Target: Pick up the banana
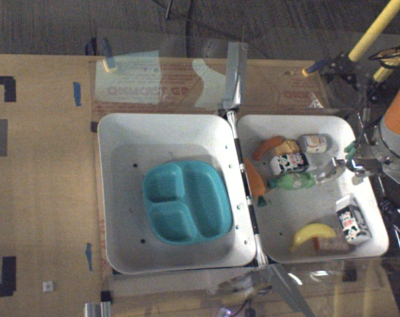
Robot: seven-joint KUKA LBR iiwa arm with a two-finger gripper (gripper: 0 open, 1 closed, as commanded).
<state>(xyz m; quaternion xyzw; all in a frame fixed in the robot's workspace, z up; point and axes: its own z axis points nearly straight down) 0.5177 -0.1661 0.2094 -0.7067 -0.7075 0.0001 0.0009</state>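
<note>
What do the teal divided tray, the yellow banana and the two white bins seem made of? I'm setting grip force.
Teal divided tray: likely moulded plastic, matte; uniform colour, rounded compartments. Yellow banana: probably smooth plastic toy fruit, judging by its even colour with no spots; real fruit can't be ruled out. Left white bin and right white bin: seemingly thin formed plastic, slightly glossy, with soft rounded rims.

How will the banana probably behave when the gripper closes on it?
The banana looks smooth and curved, so it may slip or turn between fingers. It touches a brown block, which could shift with it. It seems small and probably light.
</note>
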